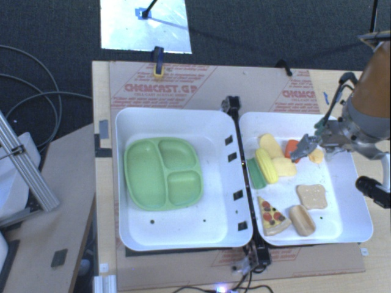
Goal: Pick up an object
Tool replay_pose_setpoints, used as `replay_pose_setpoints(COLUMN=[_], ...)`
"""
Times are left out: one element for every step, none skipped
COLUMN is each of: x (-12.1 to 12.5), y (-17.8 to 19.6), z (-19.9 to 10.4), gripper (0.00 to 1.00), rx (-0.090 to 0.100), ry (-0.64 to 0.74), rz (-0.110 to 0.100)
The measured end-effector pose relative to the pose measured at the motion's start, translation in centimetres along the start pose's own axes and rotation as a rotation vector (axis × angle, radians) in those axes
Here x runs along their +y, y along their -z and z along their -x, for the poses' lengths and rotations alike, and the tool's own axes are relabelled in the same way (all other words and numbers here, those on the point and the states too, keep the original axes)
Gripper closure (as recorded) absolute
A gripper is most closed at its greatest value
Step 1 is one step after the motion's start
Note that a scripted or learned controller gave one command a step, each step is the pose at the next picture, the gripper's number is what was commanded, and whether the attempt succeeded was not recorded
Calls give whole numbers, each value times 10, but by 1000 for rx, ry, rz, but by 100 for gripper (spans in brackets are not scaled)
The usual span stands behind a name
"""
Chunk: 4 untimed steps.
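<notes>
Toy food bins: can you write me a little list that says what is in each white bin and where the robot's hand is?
left bin: shallow white plastic bin holding a light green divided plate
right bin: shallow white plastic bin with toy food
toy food: yellow corn cob, pizza slice, hot dog bun, tan toast slice
gripper: grey gripper low over the right bin, beside a small orange-red piece
holding anything: cannot tell

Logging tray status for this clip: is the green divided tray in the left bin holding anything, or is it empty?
Empty. The green tray lies flat in the left bin, its three compartments bare; the toy food sits in the right bin.
</notes>
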<state>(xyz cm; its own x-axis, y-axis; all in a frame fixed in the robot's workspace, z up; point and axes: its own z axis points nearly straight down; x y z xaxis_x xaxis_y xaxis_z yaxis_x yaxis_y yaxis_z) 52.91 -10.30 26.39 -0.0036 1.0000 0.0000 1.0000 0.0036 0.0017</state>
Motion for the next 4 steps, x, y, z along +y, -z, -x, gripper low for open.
replay_pose_setpoints(x=[72,21,71,53], y=[-148,-179,-72,-165], z=[3,-16,-94,-12], gripper=[0,0,0,0], rx=[1,2,2,-1], ry=[3,-5,10,-8], rz=[-9,1,14,-5])
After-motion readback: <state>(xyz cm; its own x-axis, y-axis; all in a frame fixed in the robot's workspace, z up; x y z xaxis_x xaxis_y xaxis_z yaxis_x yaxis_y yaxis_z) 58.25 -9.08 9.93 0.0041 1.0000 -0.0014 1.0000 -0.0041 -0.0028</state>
